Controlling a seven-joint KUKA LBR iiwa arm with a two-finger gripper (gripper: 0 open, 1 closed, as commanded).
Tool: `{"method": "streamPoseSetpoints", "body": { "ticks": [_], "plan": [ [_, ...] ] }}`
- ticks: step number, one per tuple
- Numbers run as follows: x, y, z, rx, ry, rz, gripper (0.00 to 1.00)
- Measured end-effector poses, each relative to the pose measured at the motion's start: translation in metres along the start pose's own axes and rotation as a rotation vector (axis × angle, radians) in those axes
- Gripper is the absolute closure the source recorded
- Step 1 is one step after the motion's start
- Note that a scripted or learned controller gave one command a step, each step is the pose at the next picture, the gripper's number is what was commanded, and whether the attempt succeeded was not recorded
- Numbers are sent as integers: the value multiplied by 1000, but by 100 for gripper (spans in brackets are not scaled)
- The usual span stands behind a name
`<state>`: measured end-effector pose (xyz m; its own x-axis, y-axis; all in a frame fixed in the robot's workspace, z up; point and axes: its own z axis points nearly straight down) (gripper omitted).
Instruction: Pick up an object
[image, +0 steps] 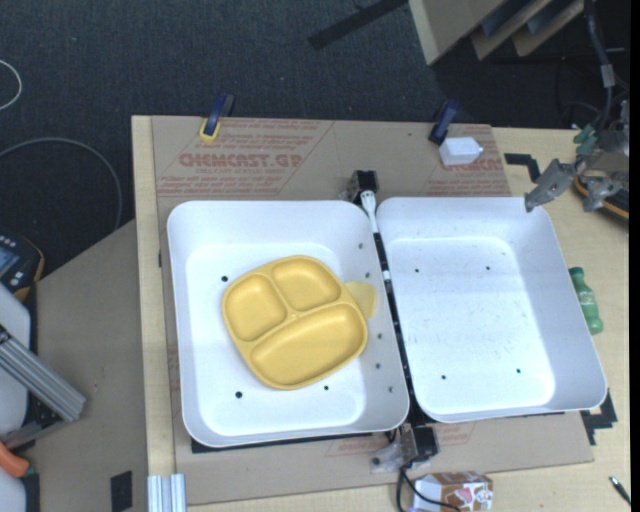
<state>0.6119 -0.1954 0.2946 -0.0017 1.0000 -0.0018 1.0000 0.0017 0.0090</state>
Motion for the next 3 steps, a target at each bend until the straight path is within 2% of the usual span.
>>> {"method": "streamPoseSetpoints", "body": {
  "ticks": [1, 2, 3],
  "plan": [
    [56, -59, -135, -8, 0, -5, 0],
    [92, -107, -189, -2, 1, -3, 0],
    [129, -131, -246, -1, 1, -3, 0]
  ]
}}
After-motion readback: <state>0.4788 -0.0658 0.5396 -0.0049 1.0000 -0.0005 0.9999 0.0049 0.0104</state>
